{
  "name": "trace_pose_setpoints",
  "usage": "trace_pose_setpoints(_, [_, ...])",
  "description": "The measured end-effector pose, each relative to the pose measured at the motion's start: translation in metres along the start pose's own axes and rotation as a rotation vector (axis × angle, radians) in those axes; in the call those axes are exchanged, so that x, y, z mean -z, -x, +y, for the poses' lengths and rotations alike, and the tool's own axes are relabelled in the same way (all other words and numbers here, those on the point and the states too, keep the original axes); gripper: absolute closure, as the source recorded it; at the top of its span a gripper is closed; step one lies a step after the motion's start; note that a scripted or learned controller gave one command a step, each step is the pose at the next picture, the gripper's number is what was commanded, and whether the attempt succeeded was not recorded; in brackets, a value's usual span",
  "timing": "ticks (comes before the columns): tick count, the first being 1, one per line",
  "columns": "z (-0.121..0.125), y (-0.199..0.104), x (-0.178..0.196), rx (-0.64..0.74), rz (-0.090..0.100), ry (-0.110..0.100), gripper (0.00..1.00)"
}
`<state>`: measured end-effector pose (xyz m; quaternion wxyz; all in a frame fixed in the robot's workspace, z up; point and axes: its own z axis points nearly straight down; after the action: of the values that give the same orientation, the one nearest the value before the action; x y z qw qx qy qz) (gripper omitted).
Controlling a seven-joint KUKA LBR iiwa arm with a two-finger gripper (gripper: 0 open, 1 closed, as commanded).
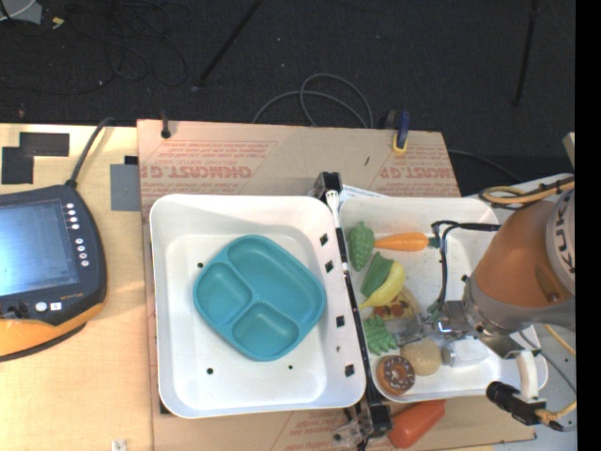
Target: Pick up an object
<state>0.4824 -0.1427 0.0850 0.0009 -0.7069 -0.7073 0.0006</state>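
The right bin [470, 238] holds several toy foods. An orange carrot [404, 242] lies near its far edge, with a green leafy piece [361, 245] to its left. Below them are a green pepper [377, 272] and a yellow banana [388, 287]. A chocolate donut [396, 373] and a tan roll [423, 358] sit at the near edge, beside another green piece [379, 337]. My gripper [434, 332] is low in this bin, just above the tan roll and right of the green piece. The orange wrist band [512, 271] rises behind it.
The left bin [178, 252] bears a teal divided plate [258, 295]. A red-orange toy [416, 423] lies on the cardboard outside the right bin's near edge. A tablet-like pendant [42, 261] rests at the far left. Black cables [451, 228] cross the right bin.
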Motion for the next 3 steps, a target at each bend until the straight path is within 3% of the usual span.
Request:
trace_pose_setpoints(1, [-0.006, -0.118, 0.105, 0.011, 0.004, 0.001, 0.00])
trace_pose_setpoints(2, [-0.003, -0.088, 0.064, 0.000, -0.002, 0.009, 0.00])
trace_pose_setpoints(3, [0.048, -0.043, -0.002, -0.001, 0.000, -0.002, 0.00])
